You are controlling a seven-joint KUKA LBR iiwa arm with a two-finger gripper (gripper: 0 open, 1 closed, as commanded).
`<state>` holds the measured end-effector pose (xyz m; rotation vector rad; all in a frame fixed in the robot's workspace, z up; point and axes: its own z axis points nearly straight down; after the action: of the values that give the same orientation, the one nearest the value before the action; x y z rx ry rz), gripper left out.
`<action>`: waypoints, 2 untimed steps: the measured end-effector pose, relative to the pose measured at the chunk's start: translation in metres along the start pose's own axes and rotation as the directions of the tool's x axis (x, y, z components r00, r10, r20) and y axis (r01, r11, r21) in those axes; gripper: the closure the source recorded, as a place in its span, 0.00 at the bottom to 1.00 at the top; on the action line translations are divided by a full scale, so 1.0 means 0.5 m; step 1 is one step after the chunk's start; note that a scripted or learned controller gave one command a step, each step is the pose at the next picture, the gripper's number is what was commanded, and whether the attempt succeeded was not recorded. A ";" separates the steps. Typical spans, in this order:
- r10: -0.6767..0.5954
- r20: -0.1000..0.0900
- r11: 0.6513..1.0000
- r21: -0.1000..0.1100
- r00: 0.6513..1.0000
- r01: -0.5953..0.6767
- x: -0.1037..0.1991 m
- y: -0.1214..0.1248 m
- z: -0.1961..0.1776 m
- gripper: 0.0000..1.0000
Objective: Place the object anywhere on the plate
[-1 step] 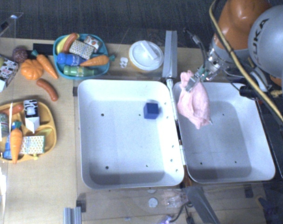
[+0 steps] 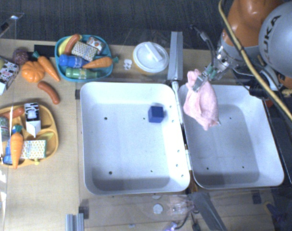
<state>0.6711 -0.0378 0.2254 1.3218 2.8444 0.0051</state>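
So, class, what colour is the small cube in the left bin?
Blue, seen clearly in the camera view.

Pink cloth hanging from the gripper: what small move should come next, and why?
Probably a short lift and a carry toward the plate. The pink cloth hangs pinched by one corner in the gripper, drooping over the right bin near its left wall. I cannot tell which item is the plate; the white round dish seems likeliest.

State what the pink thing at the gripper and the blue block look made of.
Pink cloth: soft fabric, matte; it hangs limp in folds from the gripper. Blue block: rigid, probably plastic or foam, judging by its sharp edges and flat, even colour.
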 end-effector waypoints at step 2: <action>-0.719 0.001 0.695 -0.002 0.695 0.719 0.171 0.117 -0.035 1.00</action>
<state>0.6606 0.0653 0.2427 0.1063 3.1327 0.0045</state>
